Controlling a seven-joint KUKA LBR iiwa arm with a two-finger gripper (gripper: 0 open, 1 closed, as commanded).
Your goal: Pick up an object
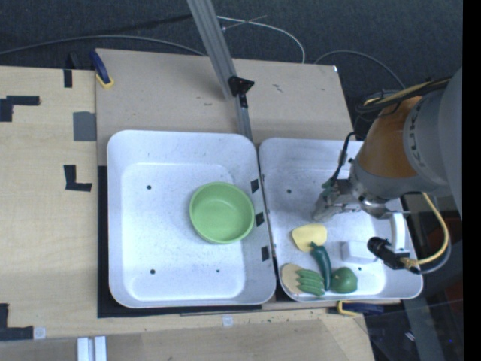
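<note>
Left bin, shallow white plastic (135, 201): holds one round light-green plastic bowl (221, 213), upright, sitting right of the bin's centre and near the wall shared with the neighbouring bin. Right bin, shallow white plastic (293, 168): objects are clustered in its near half. A pale yellow rounded soft-looking piece (308, 236) lies at mid-bin. Just below it, a dark green slender pepper-shaped toy (322, 264) runs toward the near wall. At the near-left corner lies a tan flat piece with green ridged fingers (301, 280), touching or overlapping the pepper's lower end; which one is on top I cannot tell. Beside the pepper on its right sits a bright green round toy (344, 280). The end effector (328, 207) of the grey arm with orange band (391, 145) hangs over the right bin, just above and slightly right of the yellow piece. Nothing is seen between its tips; their spacing is not resolvable at this angle.
</note>
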